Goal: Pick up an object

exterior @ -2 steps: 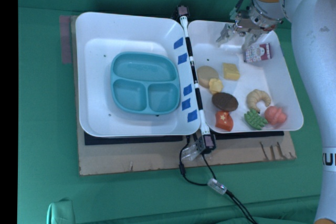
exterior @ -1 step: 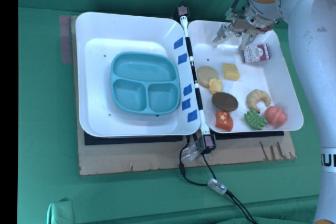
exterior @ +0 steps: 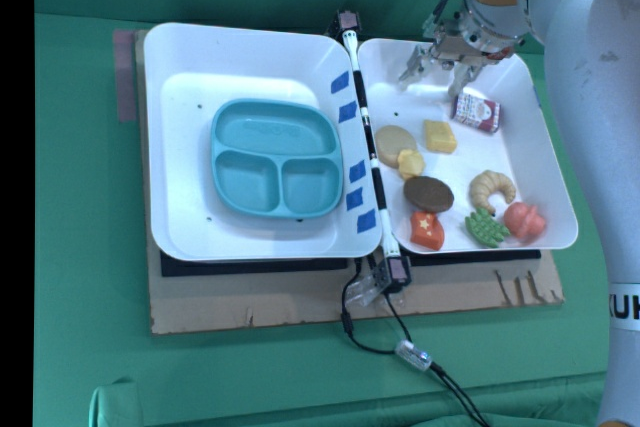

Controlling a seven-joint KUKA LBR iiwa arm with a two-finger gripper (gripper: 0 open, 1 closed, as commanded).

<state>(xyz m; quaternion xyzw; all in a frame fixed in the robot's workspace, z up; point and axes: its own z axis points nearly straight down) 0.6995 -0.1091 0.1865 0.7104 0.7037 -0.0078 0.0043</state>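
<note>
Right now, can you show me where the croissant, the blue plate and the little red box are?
croissant (exterior: 492,187): camera view, middle of its curved back.
blue plate (exterior: 272,120): camera view, floor of its big top compartment.
little red box (exterior: 476,111): camera view, centre of its top face.

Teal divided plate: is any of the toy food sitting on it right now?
No. The teal divided plate in the left bin has bare compartments; the toy food pieces lie in the right bin.

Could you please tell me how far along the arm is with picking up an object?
Done: the gripper is positioned over the right bin, fingers spread. In hand: nothing sits between them. Left: closing on and lifting an item; the red carton lies nearest.
</note>
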